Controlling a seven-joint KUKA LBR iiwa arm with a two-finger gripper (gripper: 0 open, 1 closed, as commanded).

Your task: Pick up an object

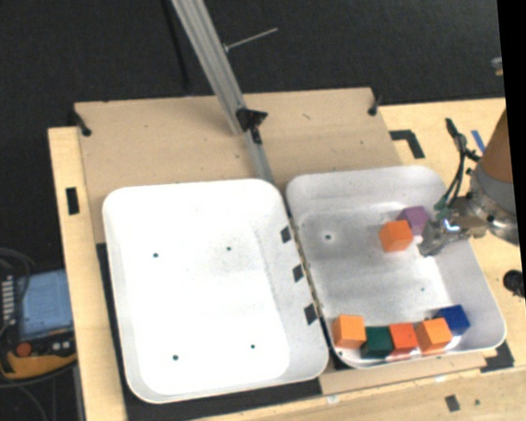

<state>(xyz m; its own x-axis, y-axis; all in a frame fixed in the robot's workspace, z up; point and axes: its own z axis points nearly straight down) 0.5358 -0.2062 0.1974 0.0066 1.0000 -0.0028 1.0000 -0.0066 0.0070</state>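
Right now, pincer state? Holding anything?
Pincer: open or shut cannot be told. It sits beside the purple block and orange block in the right bin.

The two bins are white. Blocks are orange, purple, green and blue.

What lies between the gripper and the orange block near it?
In the camera view, a purple block sits between the gripper and the orange block.
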